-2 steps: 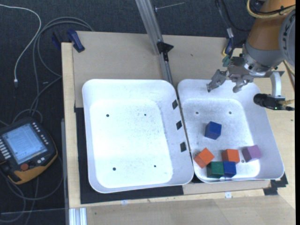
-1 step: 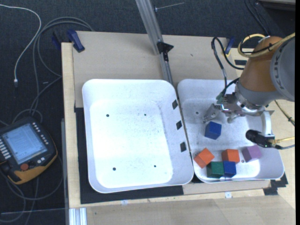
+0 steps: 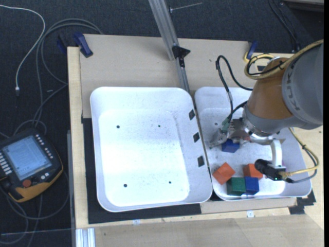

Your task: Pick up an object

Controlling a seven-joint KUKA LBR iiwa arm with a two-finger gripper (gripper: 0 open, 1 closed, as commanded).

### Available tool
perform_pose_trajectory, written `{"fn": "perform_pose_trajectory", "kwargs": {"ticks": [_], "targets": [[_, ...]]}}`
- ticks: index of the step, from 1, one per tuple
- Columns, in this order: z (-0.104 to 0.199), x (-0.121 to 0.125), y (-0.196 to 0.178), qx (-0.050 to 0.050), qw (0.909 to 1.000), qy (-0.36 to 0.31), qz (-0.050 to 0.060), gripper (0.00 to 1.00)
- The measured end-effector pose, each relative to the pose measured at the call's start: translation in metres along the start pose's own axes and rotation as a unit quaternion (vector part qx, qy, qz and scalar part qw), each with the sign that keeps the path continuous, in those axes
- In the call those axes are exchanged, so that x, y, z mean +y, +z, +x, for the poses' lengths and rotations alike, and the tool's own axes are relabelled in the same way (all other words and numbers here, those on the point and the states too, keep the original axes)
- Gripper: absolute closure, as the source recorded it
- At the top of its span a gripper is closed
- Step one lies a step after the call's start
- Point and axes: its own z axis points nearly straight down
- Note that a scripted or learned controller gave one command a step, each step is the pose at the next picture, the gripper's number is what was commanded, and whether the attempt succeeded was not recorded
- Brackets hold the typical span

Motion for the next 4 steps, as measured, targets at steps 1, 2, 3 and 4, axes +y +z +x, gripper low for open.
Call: {"fn": "perform_pose_trajectory", "kwargs": {"ticks": [1, 2, 3, 4], "targets": [[-0.040, -0.004, -0.002, -0.003, 1.0000, 0.003, -0.004, 0.00], [-0.037, -0.002, -0.012, -0.002, 1.0000, 0.001, -0.005, 1.00], [0.047, -0.035, -0.105, -0.001, 1.0000, -0.003, -0.007, 1.00], [0.116, -0.019, -0.100, 0.000, 1.0000, -0.003, -0.004, 1.00]]}}
